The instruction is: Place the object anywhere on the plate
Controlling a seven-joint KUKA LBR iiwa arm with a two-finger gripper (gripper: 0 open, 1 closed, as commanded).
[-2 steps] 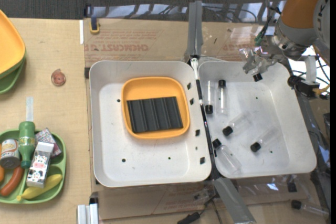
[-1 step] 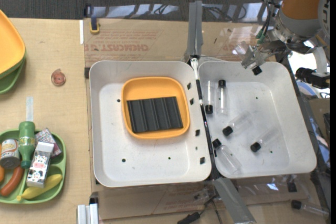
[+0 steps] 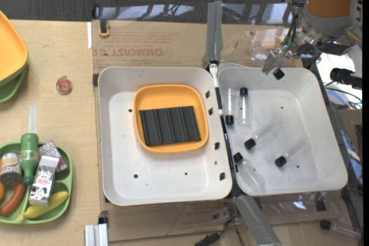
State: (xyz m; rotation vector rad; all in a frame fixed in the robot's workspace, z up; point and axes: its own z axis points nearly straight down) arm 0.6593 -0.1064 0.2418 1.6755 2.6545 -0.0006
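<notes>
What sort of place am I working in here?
Probably a robot test bench in a lab: two white bins sit side by side on cardboard, an orange plate holds a black ridged block, and clear vials lie in the right bin.

Two bins sit side by side on the counter (image 3: 57,49). The left bin (image 3: 115,176) holds a plate (image 3: 170,96) carrying a ridged block (image 3: 170,125); the right bin (image 3: 323,164) holds scattered vials (image 3: 243,103).
</notes>
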